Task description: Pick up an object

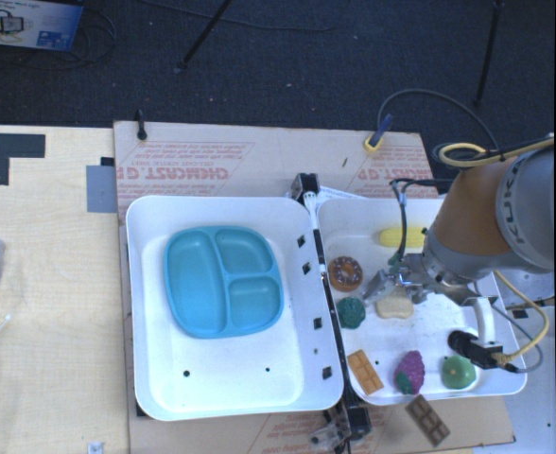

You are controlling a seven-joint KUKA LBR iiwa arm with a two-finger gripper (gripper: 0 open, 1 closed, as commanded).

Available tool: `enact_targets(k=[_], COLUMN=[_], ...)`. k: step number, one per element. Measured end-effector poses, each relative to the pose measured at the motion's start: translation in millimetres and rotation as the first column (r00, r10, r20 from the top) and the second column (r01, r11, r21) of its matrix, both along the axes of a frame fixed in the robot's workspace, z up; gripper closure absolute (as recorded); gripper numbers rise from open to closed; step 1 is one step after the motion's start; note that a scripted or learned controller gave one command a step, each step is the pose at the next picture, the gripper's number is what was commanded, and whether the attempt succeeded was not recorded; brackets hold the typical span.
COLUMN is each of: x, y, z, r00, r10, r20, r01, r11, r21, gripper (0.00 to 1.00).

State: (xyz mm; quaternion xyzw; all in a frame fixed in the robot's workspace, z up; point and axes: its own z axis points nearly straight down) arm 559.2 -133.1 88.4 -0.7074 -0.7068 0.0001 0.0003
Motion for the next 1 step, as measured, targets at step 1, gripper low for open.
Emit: enact_targets(k=[1], x=[-0.2], y=[-0.7], z=[9.7], r00=[1.0], r10=[-0.006], r20=[-0.002], r01=[0.006], r11=[1.0], r21=[0.002], gripper=[1.0])
